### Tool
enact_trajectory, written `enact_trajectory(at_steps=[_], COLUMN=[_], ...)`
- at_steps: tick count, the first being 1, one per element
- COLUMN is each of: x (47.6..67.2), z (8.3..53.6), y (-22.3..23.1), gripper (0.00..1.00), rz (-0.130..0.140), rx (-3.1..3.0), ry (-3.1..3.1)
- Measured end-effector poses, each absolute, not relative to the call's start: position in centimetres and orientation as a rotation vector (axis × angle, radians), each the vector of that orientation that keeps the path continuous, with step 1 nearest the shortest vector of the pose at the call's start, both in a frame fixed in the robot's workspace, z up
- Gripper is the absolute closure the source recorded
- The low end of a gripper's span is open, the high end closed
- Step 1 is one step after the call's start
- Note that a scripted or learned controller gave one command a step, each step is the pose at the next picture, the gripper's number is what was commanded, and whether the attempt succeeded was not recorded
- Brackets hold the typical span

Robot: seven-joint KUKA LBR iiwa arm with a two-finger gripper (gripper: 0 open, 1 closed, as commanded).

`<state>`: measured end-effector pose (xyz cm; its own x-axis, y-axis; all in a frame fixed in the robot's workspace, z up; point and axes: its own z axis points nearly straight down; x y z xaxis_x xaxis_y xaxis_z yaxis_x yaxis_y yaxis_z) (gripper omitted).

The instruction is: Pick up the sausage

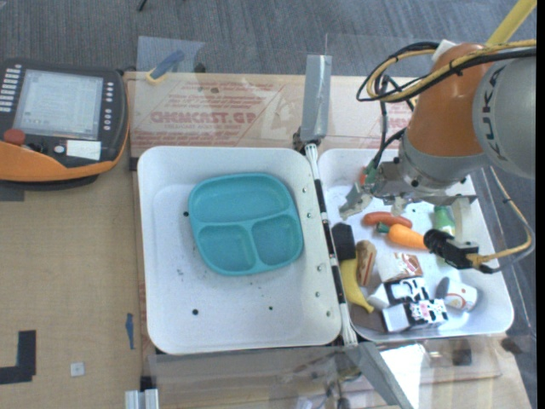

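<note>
The sausage [385, 221] is seen just below-right of the gripper [358, 196], whose fingers appear spread and empty.

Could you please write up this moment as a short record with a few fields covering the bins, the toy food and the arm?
left bin: holds a teal divided plate
right bin: holds toy food and small items
sausage: red-orange, lying in the right bin, just below the wrist
carrot: beside the sausage, below it in the view
banana: along the right bin's left wall
gripper: low over the right bin's upper part, left of the sausage
</note>
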<state>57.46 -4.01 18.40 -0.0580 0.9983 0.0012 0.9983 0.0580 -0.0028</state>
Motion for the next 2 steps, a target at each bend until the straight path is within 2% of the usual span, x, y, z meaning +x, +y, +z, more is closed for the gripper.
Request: enact_trajectory(at_steps=[1,2], x=[56.6,63.6], z=[11.1,8.7], y=[-9.1,-10.3], gripper=[0.0,0.0], rz=[-0.025,0.006], rx=[-2.023,-1.999], ry=[-2.434,-2.414])
